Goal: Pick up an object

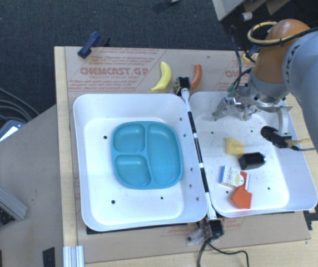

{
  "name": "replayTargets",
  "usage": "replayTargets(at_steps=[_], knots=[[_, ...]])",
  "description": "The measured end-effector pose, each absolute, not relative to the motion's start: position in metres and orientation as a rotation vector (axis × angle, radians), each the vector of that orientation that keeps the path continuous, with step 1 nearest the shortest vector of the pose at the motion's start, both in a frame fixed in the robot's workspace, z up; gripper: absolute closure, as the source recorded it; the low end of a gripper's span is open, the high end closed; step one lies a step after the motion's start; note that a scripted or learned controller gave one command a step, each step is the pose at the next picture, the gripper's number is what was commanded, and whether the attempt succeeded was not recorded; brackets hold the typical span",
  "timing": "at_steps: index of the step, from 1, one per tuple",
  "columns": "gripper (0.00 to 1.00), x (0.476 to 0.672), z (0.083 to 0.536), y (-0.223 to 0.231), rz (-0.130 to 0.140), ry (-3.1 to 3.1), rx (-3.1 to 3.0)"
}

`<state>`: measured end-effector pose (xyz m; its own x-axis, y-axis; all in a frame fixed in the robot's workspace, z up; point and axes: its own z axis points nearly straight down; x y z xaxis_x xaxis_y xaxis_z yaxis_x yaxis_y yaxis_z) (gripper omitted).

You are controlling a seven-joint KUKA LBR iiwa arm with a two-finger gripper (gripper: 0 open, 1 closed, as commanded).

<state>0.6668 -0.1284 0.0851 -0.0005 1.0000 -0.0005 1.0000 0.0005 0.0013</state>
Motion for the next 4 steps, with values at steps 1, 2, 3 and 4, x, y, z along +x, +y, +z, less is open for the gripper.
replayTargets(at_steps=[1, 2, 3, 4], knots=[[0.00, 0.667, 0.085, -0.091, -0.001, 2.224, 2.222], [0.00, 0.541, 0.084, -0.103, -0.002, 2.222, 2.224], [1.00, 0.542, 0.094, -0.102, 0.001, 2.220, 2.224], [1.00, 0.512, 0.226, -0.048, 0.000, 2.223, 2.221]])
